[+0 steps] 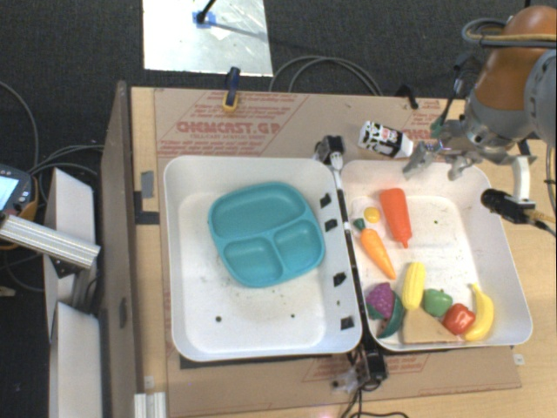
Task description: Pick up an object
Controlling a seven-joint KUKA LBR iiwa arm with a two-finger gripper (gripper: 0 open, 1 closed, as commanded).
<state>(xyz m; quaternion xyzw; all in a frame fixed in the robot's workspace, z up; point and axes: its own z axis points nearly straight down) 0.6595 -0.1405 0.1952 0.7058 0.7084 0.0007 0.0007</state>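
Observation:
The right bin (500,251) holds toy food. A red-orange sausage (396,214) lies near its back, with a small yellow ball (372,215) and a carrot (377,251) to its left. Toward the front lie a corn cob (412,284), purple grapes (380,300), a green pepper (436,301), a red pepper (459,319) and a banana (481,310). My gripper (438,161) hangs over the bin's back rim, open, with nothing between its fingers. It is behind and to the right of the sausage, apart from it.
A teal divided plate (265,233) lies in the left bin (196,320). A black-and-white bottle (385,139) rests on the cardboard behind the right bin, just left of the gripper. A tan slab (424,327) sits at the right bin's front edge. Cables run behind the bins.

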